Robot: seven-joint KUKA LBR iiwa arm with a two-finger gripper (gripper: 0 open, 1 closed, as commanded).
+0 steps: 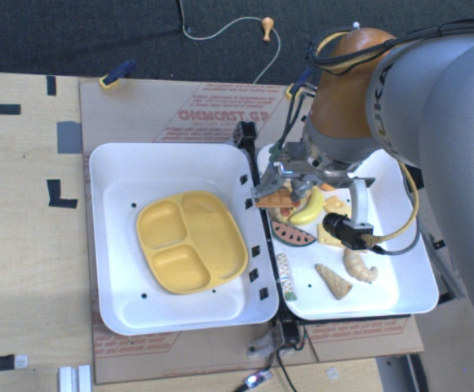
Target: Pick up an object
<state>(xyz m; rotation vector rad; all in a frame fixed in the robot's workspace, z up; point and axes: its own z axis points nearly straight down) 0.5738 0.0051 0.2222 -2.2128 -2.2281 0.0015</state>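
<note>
My gripper (290,188) hangs low over the left part of the right bin (400,296), above a cluster of toy food. A yellow banana (307,211) and an orange piece (279,200) lie right under its fingers, touching or nearly so. A watermelon slice (292,235) lies just in front of them, with a yellow cheese-like piece (331,233) to its right. Nearer the front sit a tan cone-shaped piece (333,280) and a knobbly ginger-like piece (359,266). The arm's wrist hides the gripper's upper part.
The left bin (114,219) holds a yellow divided plate (191,241). A black clip divider (253,186) runs between the bins. Cardboard lies under both bins, and a cable loops across the dark floor at the back.
</note>
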